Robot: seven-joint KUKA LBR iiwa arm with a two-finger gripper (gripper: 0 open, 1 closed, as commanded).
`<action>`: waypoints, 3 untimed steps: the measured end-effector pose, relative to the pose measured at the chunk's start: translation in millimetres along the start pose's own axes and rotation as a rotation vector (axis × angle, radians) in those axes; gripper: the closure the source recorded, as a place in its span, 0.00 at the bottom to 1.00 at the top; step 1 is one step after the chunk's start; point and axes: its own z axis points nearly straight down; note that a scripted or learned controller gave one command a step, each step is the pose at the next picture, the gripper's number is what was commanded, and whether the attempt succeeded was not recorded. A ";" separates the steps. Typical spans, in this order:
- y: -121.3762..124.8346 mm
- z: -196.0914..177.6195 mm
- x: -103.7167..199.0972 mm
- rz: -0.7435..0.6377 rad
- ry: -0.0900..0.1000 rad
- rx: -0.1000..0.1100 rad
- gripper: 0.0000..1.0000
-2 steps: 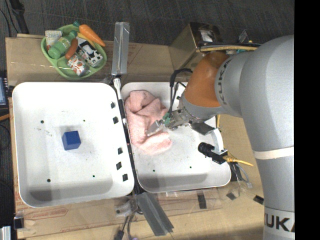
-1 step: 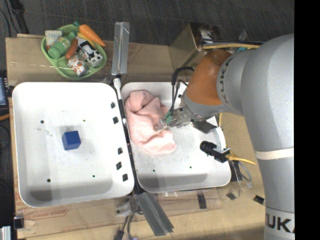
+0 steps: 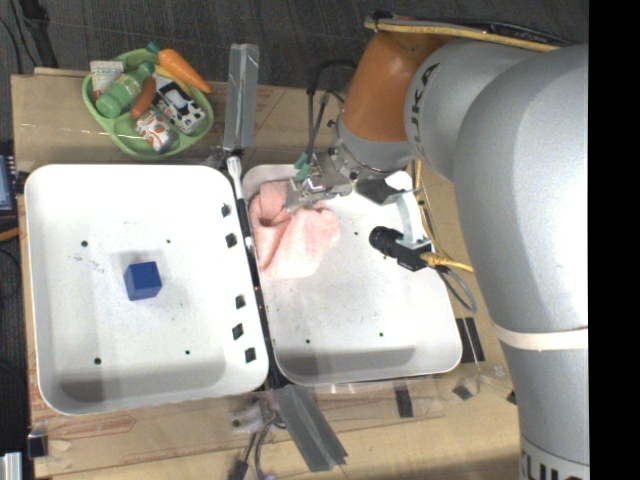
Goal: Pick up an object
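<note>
Pink cloth (image 3: 295, 238) lies crumpled at the far-left corner of the right bin (image 3: 400, 353). The gripper (image 3: 312, 188) sits at the cloth's upper edge (finger state cannot be told). Operator guidance: pinch a raised fold, then lift vertically.

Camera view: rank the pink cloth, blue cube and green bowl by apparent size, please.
1. Pink cloth and green bowl: look about alike, so unranked; the end effector also covers part of the cloth.
2. Blue cube: clearly smallest.
</note>
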 end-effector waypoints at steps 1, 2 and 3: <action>-0.1 0.1 -0.2 0.001 0.000 0.000 0.00; -39.8 101.7 -37.6 -0.037 0.000 0.003 0.00; -39.7 92.3 -37.2 -0.041 0.001 0.006 1.00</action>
